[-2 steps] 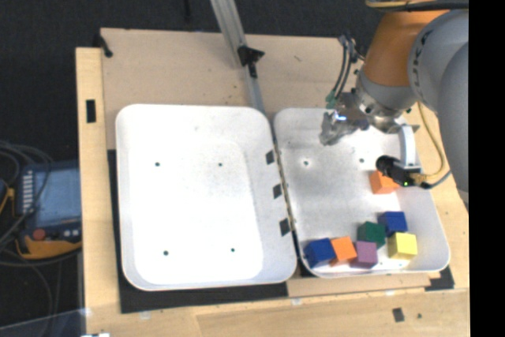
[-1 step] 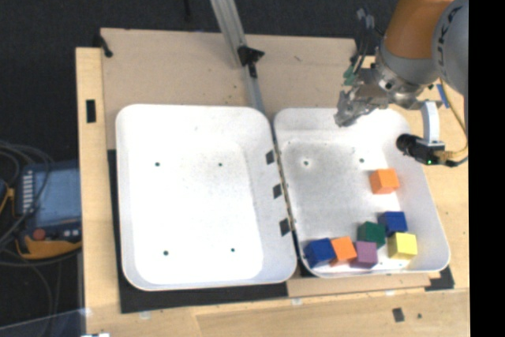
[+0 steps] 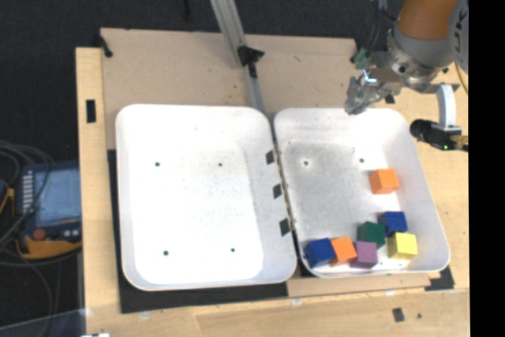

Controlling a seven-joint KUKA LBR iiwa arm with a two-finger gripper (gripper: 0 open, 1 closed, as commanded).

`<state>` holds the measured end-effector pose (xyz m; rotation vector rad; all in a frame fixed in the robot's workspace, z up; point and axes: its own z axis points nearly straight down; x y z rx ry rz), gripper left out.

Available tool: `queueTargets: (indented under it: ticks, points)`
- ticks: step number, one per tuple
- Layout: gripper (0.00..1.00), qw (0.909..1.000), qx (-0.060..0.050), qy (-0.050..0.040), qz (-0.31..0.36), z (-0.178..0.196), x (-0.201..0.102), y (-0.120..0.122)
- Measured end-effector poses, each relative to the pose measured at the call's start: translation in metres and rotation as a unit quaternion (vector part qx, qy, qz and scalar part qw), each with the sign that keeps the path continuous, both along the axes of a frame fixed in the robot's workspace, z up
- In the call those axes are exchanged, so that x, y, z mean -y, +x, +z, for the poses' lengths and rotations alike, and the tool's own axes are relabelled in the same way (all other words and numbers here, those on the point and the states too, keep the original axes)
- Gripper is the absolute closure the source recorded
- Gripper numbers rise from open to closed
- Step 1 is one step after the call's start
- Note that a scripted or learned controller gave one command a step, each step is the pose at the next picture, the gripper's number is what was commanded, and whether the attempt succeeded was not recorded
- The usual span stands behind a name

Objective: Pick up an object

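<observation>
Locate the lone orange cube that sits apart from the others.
The orange cube lies in the right white bin, near its right wall, above the cluster topped by the dark blue cube.

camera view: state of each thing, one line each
gripper: over the right bin's far rim, nothing seen between its fingers
right bin: holds seven blocks
lone orange block: lies apart from the rest
block cluster: six bunched at the near edge
left bin: no blocks inside

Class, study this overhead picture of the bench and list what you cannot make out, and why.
- Gripper: too small and blurred in the camera view to make out clearly.
- Arm: cut off by the top edge.
- Green block: partly covered by the purple block in front.
</observation>
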<state>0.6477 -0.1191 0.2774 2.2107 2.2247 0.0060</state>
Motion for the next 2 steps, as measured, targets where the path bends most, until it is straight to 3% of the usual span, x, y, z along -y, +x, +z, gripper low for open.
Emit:
queueTargets:
  ticks: [2]
  points:
    - [1.00, 1.0000, -0.003, 0.0007, 0.000, -0.010, -0.079, -0.046]
